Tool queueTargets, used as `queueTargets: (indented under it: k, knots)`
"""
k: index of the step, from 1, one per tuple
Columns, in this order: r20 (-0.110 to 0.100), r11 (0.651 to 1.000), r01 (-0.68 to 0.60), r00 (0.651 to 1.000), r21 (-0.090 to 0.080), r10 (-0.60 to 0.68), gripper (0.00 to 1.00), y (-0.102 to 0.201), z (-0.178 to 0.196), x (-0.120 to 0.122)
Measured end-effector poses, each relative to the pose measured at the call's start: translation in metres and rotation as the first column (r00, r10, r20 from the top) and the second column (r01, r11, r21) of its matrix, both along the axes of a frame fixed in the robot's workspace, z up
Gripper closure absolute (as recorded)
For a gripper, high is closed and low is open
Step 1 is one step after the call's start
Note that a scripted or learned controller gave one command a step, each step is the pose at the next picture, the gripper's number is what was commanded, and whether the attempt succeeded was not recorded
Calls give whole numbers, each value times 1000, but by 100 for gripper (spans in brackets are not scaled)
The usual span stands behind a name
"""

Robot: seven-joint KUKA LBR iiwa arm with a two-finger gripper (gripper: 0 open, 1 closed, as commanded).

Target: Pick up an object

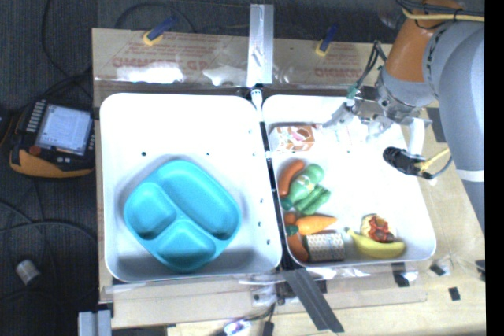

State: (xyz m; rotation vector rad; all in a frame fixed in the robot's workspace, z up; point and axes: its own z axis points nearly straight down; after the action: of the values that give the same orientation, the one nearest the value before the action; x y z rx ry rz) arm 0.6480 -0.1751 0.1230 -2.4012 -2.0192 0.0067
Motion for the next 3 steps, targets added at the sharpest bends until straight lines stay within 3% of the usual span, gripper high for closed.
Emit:
queueTargets:
  k: [1, 2, 3]
  knots:
    - [0, 999, -34, 999, 1, 34, 0, 102, 57, -10]
    - [-1, 990, -138, 990, -2, 138, 0, 142, 57, -17]
    - [0, 950, -312, 950, 1, 312, 0, 141, 57, -75]
